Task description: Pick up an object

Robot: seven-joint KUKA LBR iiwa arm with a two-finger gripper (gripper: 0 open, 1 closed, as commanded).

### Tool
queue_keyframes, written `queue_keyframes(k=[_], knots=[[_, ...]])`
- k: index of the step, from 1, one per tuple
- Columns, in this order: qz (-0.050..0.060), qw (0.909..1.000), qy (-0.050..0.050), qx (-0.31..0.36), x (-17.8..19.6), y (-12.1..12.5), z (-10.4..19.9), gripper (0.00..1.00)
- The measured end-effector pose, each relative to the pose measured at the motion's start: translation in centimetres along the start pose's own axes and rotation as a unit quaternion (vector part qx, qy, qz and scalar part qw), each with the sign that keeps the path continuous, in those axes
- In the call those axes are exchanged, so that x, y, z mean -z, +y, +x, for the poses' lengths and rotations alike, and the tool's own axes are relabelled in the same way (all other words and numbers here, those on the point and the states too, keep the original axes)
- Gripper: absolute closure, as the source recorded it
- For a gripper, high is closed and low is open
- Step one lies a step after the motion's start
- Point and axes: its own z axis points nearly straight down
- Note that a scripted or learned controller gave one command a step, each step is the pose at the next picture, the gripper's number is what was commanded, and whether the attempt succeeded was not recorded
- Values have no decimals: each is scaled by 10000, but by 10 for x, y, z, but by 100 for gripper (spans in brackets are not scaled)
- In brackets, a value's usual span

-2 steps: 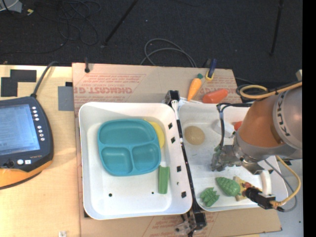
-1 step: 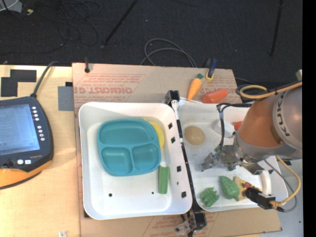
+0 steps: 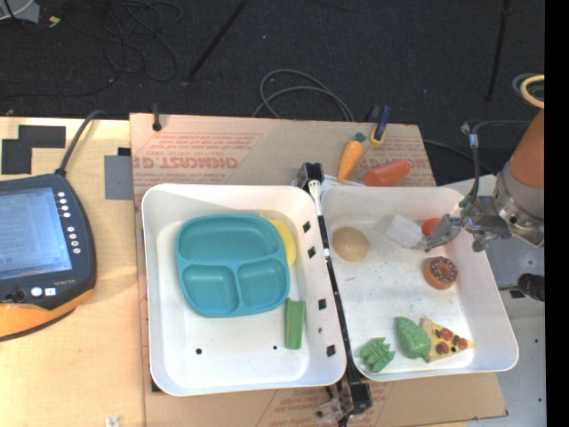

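Lying just below the fingers (image 3: 442,230), a donut (image 3: 440,272).

I count two white bins (image 3: 156,238): one teal tray (image 3: 233,263), one green stick (image 3: 294,324), one doughnut (image 3: 441,272), one pizza slice (image 3: 446,339).

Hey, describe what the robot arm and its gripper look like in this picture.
The arm comes in from the right edge, with an orange band above a grey wrist section. The gripper at its end is small, grey metal and angular. A thin dark cable loops up beside the wrist.
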Motion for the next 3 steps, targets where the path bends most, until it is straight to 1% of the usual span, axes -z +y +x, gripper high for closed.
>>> queue_keyframes(k=[1,2,3], knots=[[-13,10000,17,23,-102,-5,-18,0],[-3,10000,29,35,-115,62,-18,0],[4,10000,38,53,-20,85,56,0]])
